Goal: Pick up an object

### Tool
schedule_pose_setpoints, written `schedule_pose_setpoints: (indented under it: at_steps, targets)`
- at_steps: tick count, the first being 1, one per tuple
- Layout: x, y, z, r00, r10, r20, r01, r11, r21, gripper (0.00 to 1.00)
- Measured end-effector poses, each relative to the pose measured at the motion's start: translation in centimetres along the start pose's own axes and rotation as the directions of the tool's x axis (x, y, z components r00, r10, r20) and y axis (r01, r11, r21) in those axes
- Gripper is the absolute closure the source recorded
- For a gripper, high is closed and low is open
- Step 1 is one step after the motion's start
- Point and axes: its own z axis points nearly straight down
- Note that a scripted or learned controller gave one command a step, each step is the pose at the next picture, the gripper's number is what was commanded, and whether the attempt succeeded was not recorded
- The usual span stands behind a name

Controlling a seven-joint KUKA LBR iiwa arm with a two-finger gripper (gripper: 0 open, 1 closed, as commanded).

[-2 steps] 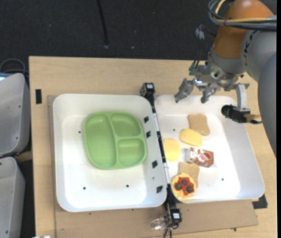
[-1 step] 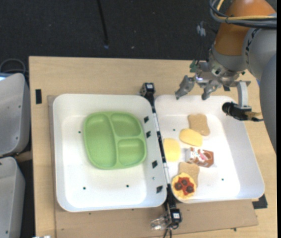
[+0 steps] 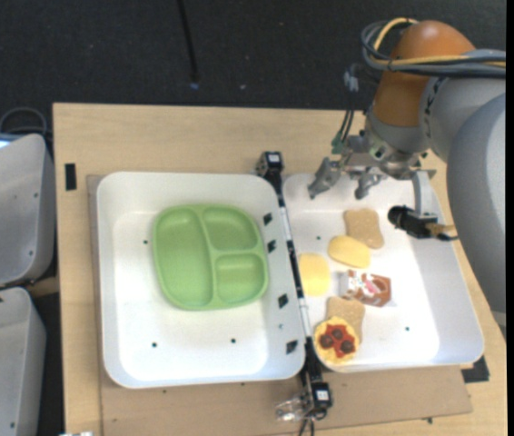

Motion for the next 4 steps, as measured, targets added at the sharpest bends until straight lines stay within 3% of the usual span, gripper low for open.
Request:
schedule_pose_setpoints:
  at_steps: [1,2,3,4]
  targets:
    - [-0.7,0.1,6.0,1.0,0.002,0.001,-0.002,1.0,-0.003,0.0]
    - [-0.9,0.2,5.9,1.0,0.002,0.001,-0.002,1.0,-0.006,0.0]
    - [-1.0,0.3,4.7,1.0,0.002,0.003,-0.002,1.0,-0.01,1.0]
    - [-1.4,-0.6,-0.6,1.0,0.004,-0.001,-0.004,1.0,-0.005,1.0]
